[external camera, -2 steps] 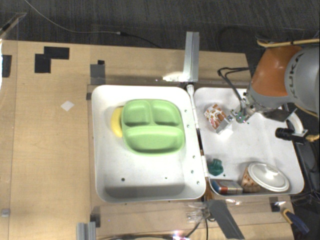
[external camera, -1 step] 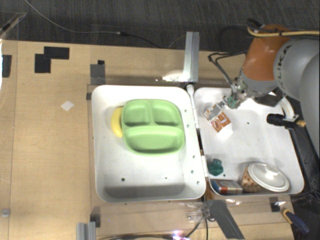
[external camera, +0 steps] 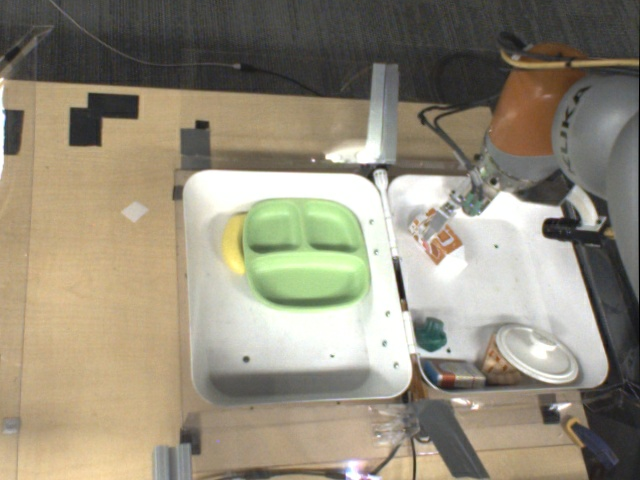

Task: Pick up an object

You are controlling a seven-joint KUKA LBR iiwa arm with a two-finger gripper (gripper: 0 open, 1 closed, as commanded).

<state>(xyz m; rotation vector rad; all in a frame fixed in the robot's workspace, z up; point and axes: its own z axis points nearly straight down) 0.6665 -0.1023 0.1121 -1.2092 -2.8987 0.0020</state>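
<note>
My gripper (external camera: 468,202): hanging over the far part of the right bin (external camera: 520,268), near its far-left corner. Honestly can't tell how it stands from up here, it's small and blurry at this angle.
What I'm touching: the tip sits right at the upper right edge of the snack packet (external camera: 436,236), looks like contact, but I can't make out if anything is actually pinched.
Snack packet: small crinkly thing, white and orange-red with some clear or silvery bits, lying flat on the bin floor at a tilt, just left of and a bit nearer than my gripper.
My arm (external camera: 590,138): grey, with the orange band (external camera: 528,113) above the wrist, coming in from the right over the far-right corner of the bin.
Rest of the right bin: a teal object (external camera: 431,334) by the near-left side, a white round lid or bowl (external camera: 537,355) near the near edge, a brownish item (external camera: 500,361) tucked up against its left, and a marker-like stick (external camera: 456,375) lying along the near wall.
Left bin (external camera: 290,368): a green divided tray (external camera: 304,251) in the far half, with a yellow thing (external camera: 233,243) poking out from under its left edge.
Bench (external camera: 90,298): light wood, both bins side by side on it.
</note>
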